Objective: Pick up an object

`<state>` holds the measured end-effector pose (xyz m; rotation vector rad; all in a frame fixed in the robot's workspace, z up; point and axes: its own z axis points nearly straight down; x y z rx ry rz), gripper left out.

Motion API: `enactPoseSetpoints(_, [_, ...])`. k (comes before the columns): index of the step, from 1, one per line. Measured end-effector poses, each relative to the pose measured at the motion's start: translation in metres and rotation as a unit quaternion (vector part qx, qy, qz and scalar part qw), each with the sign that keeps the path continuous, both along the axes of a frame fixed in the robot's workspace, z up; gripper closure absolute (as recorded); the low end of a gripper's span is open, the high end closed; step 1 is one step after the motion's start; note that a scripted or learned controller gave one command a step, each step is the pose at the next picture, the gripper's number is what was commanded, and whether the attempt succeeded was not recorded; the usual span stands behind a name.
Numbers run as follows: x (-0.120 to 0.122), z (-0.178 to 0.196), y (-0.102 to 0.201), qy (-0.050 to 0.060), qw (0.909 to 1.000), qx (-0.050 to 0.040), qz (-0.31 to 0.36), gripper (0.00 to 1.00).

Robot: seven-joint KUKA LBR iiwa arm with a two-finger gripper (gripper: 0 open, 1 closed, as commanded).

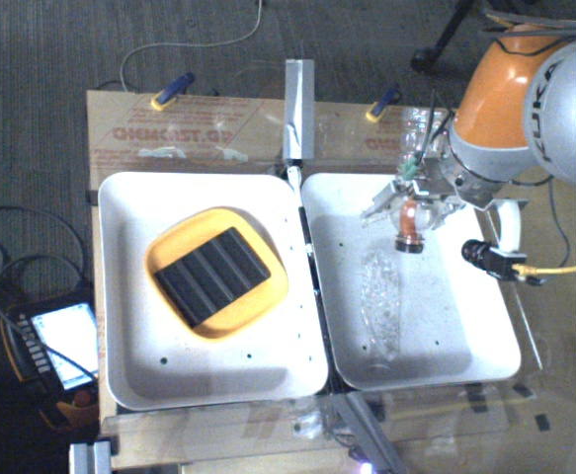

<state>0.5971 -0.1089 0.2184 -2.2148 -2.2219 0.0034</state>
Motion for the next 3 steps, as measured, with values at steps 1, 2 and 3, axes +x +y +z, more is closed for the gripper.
enactPoseSetpoints(1, [0.027,-0.042,-0.048,-0.001,0.9999,-0.0018,0.016,0.00])
enactPoseSetpoints(2, [0.038,-0.055,-0.103,-0.001,0.9995,-0.0023,0.031,0.00])
enactPoseSetpoints(3, [0.038,-0.047,-0.103,0.000,0.9995,-0.0025,0.031,1.00])
